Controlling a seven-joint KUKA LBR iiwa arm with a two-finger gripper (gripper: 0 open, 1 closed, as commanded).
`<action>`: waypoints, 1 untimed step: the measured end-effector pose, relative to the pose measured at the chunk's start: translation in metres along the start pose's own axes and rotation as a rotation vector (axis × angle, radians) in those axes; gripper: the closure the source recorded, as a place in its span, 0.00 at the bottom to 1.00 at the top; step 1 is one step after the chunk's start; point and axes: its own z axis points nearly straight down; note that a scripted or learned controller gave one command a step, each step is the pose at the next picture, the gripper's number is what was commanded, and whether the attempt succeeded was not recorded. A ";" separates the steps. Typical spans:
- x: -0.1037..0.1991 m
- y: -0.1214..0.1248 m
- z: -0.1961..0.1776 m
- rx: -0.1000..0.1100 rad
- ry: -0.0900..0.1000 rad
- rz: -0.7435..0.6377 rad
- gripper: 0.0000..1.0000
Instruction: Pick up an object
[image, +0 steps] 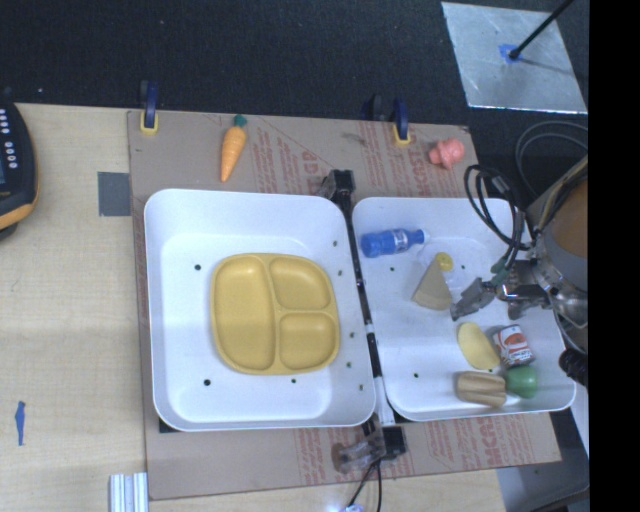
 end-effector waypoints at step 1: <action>-0.009 0.058 0.060 -0.002 -0.003 -0.005 0.00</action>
